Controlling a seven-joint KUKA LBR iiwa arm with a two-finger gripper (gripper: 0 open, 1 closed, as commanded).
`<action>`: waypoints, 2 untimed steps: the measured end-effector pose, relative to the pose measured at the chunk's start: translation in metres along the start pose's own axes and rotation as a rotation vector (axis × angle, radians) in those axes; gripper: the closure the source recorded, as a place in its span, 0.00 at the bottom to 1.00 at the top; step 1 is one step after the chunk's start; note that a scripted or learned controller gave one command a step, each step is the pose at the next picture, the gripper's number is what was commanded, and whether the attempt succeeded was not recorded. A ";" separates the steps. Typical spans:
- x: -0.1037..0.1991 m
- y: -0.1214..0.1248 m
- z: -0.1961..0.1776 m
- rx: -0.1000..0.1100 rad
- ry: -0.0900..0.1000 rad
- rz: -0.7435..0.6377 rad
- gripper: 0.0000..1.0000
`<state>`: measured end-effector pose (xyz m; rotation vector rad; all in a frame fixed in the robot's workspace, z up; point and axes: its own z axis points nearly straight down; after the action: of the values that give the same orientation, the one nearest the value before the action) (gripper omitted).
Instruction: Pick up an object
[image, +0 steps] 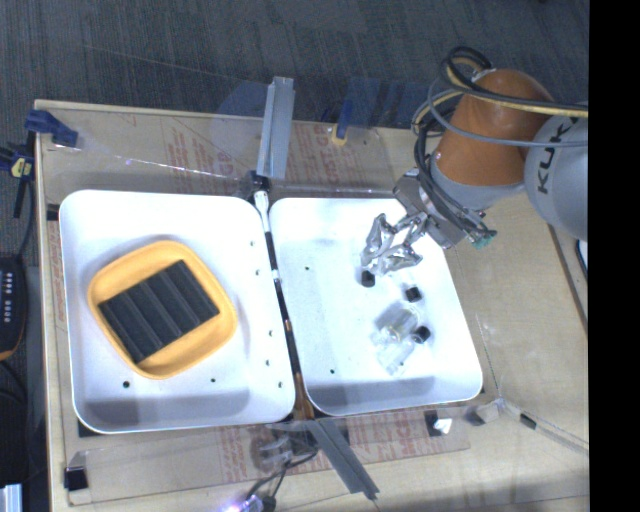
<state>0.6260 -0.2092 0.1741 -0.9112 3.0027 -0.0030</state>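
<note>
Over right bin, fingers (clear object upright-diagonal)

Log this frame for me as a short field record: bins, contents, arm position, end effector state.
left bin: holds a yellow tray with a black ribbed insert
right bin: holds a small clear item with black parts
arm: reaches in from the right, over the right bin
end effector: above the right bin's upper part, fingers spread, nothing between them
grasp: not yet made

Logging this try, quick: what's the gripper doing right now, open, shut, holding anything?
Gripper: open, holding nothing, above the right bin, near the clear item.
</note>
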 end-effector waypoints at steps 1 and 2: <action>-0.005 -0.003 -0.054 -0.002 0.000 -0.519 1.00; -0.026 -0.016 -0.062 -0.004 0.000 -0.909 1.00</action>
<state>0.6562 -0.2086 0.2364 -2.1382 2.2996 0.0000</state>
